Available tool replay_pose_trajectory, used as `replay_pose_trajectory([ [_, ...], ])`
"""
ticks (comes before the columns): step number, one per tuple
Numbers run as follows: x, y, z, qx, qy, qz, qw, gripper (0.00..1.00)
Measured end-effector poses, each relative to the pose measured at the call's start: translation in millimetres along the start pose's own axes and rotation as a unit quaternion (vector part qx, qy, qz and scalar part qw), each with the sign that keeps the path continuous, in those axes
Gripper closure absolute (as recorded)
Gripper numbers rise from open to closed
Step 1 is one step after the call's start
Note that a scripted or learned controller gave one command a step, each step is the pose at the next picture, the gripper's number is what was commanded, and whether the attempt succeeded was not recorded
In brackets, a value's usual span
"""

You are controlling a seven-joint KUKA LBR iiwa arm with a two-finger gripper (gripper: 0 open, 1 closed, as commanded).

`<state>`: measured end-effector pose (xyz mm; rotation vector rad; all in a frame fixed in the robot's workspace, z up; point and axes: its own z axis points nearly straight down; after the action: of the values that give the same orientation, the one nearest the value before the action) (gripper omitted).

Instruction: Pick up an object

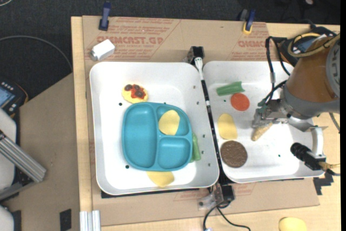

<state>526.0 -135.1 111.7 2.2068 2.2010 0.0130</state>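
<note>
Down in the right bin (281,167), claw (263,118) pinches a tan stick (259,132), tilted lower-left.

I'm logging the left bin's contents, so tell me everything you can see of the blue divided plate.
The blue divided plate is a rounded, teal-blue tray that looks like smooth plastic, split by raised ridges into one large compartment on the view's left and two smaller ones on the right. It lies flat, right side up, in the lower middle of the left bin. A yellow piece lies in its upper right compartment. Another yellow piece sits at its lower edge, and a green piece at its right edge.
</note>
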Motion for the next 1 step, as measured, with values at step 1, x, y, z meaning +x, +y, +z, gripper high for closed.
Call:
replay_pose_trajectory([
  [1,-44.0,-31.1,27.4,0.013,0.006,0.001,0.9999,1.00],
])
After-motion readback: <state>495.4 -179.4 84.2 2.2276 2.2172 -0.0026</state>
